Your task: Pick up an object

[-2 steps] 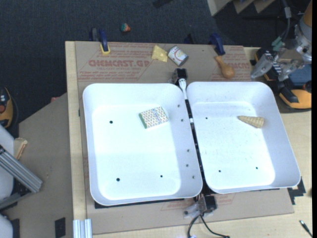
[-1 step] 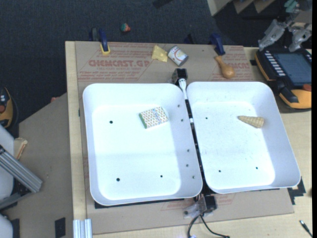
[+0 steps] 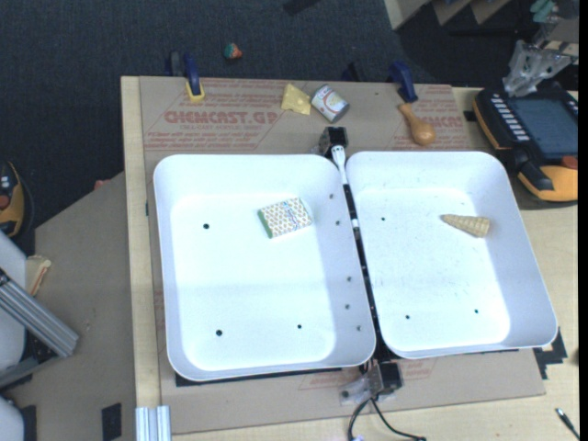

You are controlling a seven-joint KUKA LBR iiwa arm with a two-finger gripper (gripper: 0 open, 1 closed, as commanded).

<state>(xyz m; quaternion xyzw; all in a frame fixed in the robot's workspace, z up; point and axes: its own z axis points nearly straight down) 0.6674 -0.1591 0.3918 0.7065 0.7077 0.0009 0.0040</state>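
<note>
The left bin (image 3: 184, 274) held a small patterned box (image 3: 286, 217); the right bin (image 3: 514, 274) held a tan cone (image 3: 466, 223). End effector state: cannot tell.

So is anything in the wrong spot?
Maybe. A yellow wedge, a small carton and a wooden piece lie on the board behind the bins, outside them, instead of inside.

A patterned packet (image 3: 286, 217) lies in the left bin (image 3: 184, 274), a cone (image 3: 466, 224) in the right bin (image 3: 514, 274).
</note>
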